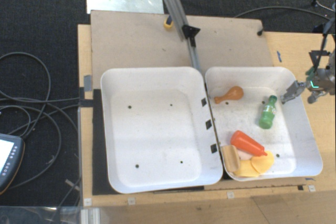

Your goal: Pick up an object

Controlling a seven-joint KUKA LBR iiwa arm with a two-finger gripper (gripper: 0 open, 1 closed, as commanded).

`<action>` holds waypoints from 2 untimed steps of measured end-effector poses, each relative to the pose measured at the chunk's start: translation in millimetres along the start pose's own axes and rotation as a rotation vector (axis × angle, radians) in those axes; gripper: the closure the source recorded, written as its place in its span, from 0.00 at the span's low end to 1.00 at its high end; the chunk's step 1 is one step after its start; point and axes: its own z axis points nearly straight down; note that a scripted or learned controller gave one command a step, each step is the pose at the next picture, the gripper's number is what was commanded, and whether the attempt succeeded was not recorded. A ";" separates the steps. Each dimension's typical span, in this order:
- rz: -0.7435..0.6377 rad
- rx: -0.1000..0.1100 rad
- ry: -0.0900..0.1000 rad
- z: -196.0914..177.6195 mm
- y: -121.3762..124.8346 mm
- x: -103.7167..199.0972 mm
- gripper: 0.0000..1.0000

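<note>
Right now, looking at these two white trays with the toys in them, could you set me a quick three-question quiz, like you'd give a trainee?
1. True or false: the green plastic bottle lies in the right shallow white bin.
2. Which thing lies nearest the bins' shared divider? A) the green bottle B) the tan wooden block C) the orange drumstick-shaped toy
3. Fill the gap: the orange cone-shaped carrot toy lies ___ the green bottle, toward the near edge of the bench.

Key: 1 true. 2 B. 3 below. The two-finger gripper hangs at the right bin's far right rim, above the bottle, touching none of these things.
</note>
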 end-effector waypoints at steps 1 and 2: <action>-0.001 -0.004 -0.001 -2.0 0.8 0.1 0.00; 0.002 0.000 -0.001 39.4 1.6 0.0 0.00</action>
